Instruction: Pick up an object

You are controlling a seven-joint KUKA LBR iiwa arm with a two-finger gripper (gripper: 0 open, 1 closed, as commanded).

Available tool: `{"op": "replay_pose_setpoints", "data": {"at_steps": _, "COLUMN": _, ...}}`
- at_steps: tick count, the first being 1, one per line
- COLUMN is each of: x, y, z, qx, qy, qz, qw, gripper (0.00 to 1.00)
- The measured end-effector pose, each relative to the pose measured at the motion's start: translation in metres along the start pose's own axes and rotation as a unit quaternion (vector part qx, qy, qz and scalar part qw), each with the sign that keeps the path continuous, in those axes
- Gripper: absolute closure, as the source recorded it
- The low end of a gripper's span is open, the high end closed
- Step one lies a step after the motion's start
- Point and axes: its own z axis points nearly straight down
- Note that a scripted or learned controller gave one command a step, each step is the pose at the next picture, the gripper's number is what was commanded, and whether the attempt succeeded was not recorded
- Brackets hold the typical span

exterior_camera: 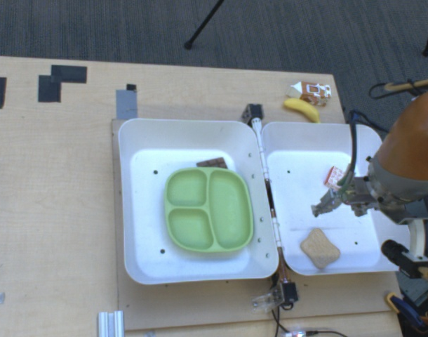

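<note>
Your tan, rounded sponge-like block [320, 248] lies just below the claw [321, 208]; whether that claw is spread, you cannot tell.

Tan bread-like piece [320, 249] flat in right bin [298, 146], near front edge.

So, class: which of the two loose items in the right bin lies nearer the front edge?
The tan sponge-like block; the small red-and-white packet sits farther back.
</note>
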Motion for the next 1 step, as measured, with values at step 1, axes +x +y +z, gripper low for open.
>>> {"op": "replay_pose_setpoints", "data": {"at_steps": 1, "x": 0.0119, "y": 0.001, "z": 0.0971, "qx": -0.002, "qy": 0.0, "qz": 0.002, "qw": 1.0, "gripper": 0.0}}
